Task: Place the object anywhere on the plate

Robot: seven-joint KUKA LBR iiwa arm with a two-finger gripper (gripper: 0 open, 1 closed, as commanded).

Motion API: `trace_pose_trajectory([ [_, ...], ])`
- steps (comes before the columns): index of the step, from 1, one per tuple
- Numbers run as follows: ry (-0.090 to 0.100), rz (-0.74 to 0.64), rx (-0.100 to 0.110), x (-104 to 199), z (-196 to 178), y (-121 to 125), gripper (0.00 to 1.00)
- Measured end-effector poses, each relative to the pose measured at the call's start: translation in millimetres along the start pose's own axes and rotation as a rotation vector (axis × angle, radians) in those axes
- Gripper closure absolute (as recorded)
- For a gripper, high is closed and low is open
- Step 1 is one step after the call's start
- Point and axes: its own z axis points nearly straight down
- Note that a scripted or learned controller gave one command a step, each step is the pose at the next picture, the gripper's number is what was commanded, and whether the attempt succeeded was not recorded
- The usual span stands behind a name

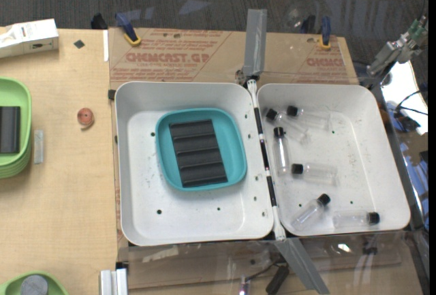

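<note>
Plate [165, 144], teal w/ dark ribbed insert [198, 153], sits in left bin [136, 205] at frame center-left. Clear vials w/ black caps lie scattered in right bin [368, 110]: one [280, 149] along its left wall, one [311, 208] lower center, one [355, 219] at lower right. Pincer state: can't tell. Bench [61, 219] fills lower left

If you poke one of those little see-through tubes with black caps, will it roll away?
Probably. The tubes look round and lie on their sides on the smooth bin floor, so a nudge likely rolls them. They look clear and thin, so likely light, slippery, maybe breakable.
</note>
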Motion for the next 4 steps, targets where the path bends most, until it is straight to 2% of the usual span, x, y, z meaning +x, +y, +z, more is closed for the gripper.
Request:
trace_pose_trajectory([
  [3,0.001,0.191,0.003,0,-14,0,0.00],
  [4,0.000,0.275,0.001,0,-32,0,0.00],
])
